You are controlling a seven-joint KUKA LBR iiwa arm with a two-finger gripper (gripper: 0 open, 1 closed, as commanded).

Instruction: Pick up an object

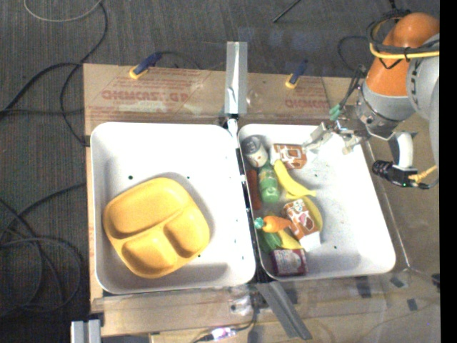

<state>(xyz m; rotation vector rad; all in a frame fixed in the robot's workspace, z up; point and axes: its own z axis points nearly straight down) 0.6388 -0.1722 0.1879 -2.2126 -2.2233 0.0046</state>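
Pincer [333,136] over right bin's [357,220] upper edge, state unclear; banana [289,181] lower-left, apart.

Two smooth white plastic bins [100,191] sit on a matt brown cardboard sheet [143,91] over dark ribbed carpet [43,48]; at nine o'clock, a glossy yellow plastic tray [157,227], and at one o'clock, the arm's shiny orange band [400,56].

Robotics lab: bench [178,95] clamped at twelve o'clock, cables [43,20] strewn on carpet at ten o'clock.
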